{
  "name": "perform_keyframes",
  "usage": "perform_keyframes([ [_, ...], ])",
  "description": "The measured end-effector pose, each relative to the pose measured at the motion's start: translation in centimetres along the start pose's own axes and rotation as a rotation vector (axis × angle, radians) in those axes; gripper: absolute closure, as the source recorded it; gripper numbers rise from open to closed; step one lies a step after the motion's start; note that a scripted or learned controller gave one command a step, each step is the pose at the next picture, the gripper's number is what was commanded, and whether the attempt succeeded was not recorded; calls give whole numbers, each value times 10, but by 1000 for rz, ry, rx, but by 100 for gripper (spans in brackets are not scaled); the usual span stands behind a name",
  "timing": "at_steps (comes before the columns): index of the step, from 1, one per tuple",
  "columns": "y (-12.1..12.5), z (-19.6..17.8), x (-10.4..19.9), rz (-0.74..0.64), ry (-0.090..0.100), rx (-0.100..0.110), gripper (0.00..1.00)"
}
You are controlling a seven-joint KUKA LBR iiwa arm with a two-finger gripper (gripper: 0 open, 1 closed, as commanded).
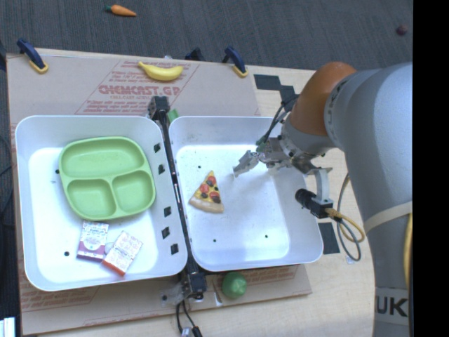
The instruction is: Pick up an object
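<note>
Camera view. Pincer [244,164] low over the right bin [298,241], fingers pointing left. Nothing visible between the fingers; their gap is too small to read, so wide or narrow cannot be told.

Nearest target: pizza slice [208,193], flat on the bin floor just below-left of the pincer, near but apart from it, crust end away from the pincer. Judged step: closing in on the slice for a grasp.

Doing it well, by judgement:
- shift down-left until the fingertips straddle the slice;
- slice is thin and flat, so go nearly to the bin floor before closing;
- grip across the narrower width, near the tip end;
- stay off the divider [170,181] left of the slice.

Far left of the pincer, left bin: green tray [106,176], two packets [109,247] below it. Banana [161,69] on the counter [63,76] beyond the bins; green ball [234,284] at the near edge.
</note>
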State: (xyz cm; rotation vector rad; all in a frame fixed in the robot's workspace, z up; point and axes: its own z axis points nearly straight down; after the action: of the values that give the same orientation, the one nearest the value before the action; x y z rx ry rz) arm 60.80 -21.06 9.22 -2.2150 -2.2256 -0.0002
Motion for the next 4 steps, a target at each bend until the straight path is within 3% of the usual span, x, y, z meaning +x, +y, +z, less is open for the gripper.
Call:
perform_keyframes([
  [1, 32, -15, 0, 0, 0, -1, 0],
  [2, -50, 0, 0, -1, -1, 4, 0],
  [3, 0, 0, 0, 0, 0, 0, 0],
  [4, 24, -13, 0, 0, 0, -1, 0],
])
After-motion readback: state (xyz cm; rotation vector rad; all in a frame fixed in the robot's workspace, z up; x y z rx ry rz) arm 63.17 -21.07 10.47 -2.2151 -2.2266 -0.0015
